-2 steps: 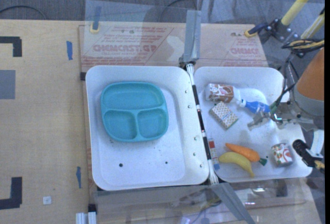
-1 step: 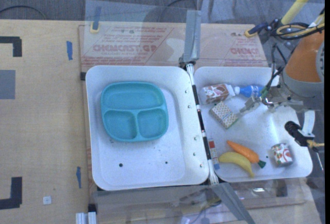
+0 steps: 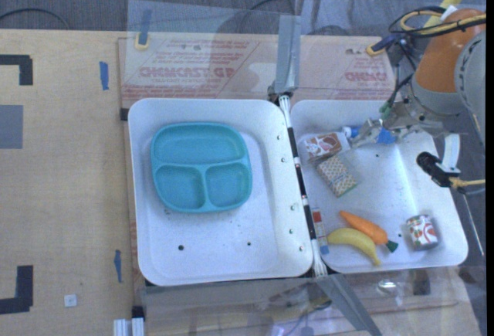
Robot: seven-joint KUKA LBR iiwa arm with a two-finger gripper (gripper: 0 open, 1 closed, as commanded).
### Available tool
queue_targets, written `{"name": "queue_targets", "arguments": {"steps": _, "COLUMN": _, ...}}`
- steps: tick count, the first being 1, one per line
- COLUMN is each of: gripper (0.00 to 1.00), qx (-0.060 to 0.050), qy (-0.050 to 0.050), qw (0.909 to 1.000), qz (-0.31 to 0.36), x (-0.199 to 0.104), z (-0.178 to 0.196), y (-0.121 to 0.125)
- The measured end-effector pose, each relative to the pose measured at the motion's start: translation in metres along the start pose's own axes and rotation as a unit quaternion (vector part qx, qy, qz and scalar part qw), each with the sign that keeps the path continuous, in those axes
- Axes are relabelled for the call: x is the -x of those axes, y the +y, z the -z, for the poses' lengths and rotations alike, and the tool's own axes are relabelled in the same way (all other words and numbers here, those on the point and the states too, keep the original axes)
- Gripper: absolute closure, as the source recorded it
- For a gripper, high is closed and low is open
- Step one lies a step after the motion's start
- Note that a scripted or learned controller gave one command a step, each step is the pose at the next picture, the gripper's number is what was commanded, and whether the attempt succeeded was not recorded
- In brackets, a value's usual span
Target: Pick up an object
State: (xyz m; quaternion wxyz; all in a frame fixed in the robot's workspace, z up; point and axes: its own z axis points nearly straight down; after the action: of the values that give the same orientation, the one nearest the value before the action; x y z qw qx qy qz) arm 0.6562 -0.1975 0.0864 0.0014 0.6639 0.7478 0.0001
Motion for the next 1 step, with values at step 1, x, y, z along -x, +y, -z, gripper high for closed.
{"name": "queue_targets", "arguments": {"steps": 1, "gripper": 1.00, "qx": -0.004, "qy": -0.002, "qw": 1.0000, "qz": 0.002, "x": -0.0008, "z": 0.0094, "y": -0.0008}}
